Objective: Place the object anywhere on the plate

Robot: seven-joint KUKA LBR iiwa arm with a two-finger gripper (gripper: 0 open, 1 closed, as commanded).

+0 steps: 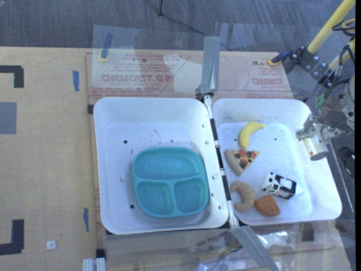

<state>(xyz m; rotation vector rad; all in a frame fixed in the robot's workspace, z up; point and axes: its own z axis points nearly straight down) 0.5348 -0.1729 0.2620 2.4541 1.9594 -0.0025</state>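
Right now the gripper [314, 143] hangs over the right rim of the right bin [327, 205], and whether its jaws are spread or pressed together cannot be told from above; nothing shows between them. Taking the right bin as the landmark, five toys lie inside it: a yellow banana [249, 132] near its upper middle, a pizza slice [241, 159] just below the banana, a curved croissant [244, 194] toward its lower left, an orange pastry [267, 206] just beside the croissant, and a black-and-white cow [280, 185] near its centre. Left of that bin sits the left bin [110, 151], and in it rests the teal divided plate [168, 180].
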